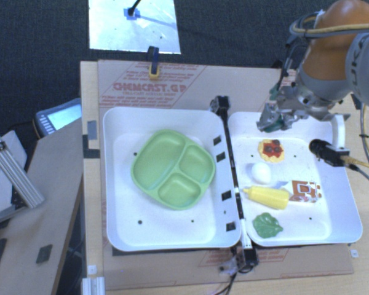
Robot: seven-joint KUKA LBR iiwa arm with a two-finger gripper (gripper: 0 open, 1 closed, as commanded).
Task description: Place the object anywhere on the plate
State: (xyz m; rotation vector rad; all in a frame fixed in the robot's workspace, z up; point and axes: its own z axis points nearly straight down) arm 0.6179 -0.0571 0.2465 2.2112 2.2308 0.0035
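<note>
A light green plate with three compartments lies in the left white bin. The right bin holds a small pizza slice, a white egg, a yellow mustard bottle, a green leaf and a small orange-and-white carton. My gripper hangs over the far left part of the right bin, just beyond the pizza slice, with nothing visibly held. The fingers are too dark and small to judge.
A black divider runs between the two bins. A black cylindrical part on a white bracket sticks out by the arm over the right bin. A shiny metal sheet lies beyond the bench.
</note>
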